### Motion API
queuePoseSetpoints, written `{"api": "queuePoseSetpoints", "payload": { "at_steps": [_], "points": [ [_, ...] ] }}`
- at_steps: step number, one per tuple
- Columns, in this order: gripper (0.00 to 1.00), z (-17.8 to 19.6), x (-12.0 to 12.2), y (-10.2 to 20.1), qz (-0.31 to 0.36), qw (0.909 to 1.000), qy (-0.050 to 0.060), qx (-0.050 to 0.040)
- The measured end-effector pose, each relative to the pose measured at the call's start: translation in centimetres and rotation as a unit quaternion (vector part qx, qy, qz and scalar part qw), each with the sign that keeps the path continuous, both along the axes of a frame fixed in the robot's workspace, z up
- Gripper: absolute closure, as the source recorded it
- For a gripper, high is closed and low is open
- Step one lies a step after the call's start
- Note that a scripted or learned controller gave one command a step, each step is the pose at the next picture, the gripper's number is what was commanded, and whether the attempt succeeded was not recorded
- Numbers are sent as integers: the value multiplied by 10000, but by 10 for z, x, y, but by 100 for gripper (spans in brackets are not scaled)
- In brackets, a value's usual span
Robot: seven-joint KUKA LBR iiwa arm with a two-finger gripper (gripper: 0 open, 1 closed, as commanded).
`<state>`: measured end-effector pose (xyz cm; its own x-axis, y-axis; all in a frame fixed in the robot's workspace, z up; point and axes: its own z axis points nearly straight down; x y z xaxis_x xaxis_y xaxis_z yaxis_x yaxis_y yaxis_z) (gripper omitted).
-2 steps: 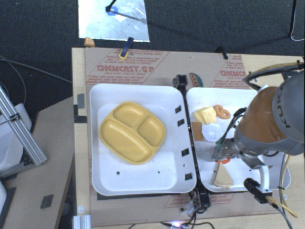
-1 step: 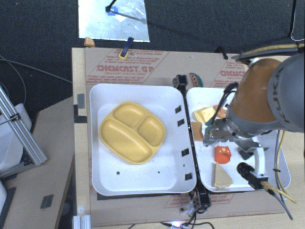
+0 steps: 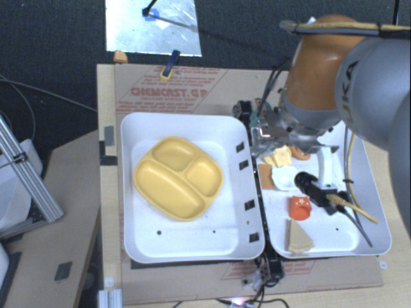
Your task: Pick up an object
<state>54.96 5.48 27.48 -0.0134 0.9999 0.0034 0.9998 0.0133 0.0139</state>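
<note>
Items for picking, all lying on the floor of the right bin (image 3: pixel 376 233): yellow cheese-like wedge (image 3: pixel 281 156), with a white flat piece (image 3: pixel 282 178) just below it; orange-brown lump (image 3: pixel 300 153) just beside the wedge; brown strip (image 3: pixel 265 177) along the bin's left wall; red-orange block (image 3: pixel 300 207) near the middle; tan triangular slice (image 3: pixel 298 238) at the near edge.

Gripper (image 3: pixel 264 138): low over the bin's far left corner, close to the yellow wedge, under the grey arm (image 3: pixel 376 88) and its orange band (image 3: pixel 321 63); whether clenched or released cannot be told.

Left bin (image 3: pixel 138 236): yellow three-compartment plate (image 3: pixel 178 177), lying flat, roughly central.

Cardboard sheet (image 3: pixel 173 92): beneath both bins.
</note>
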Motion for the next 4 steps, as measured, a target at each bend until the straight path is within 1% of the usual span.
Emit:
{"api": "queuePoseSetpoints", "payload": {
  "at_steps": [1,2,3,4],
  "points": [
    [100,26,-48,12,-32,10000,56,-6],
    [100,94,-62,-11,-46,10000,19,-11],
    [100,92,-63,50,-18,10000,53,-5],
    [100,103,-62,46,-11,10000,43,-15]
  ]
}}
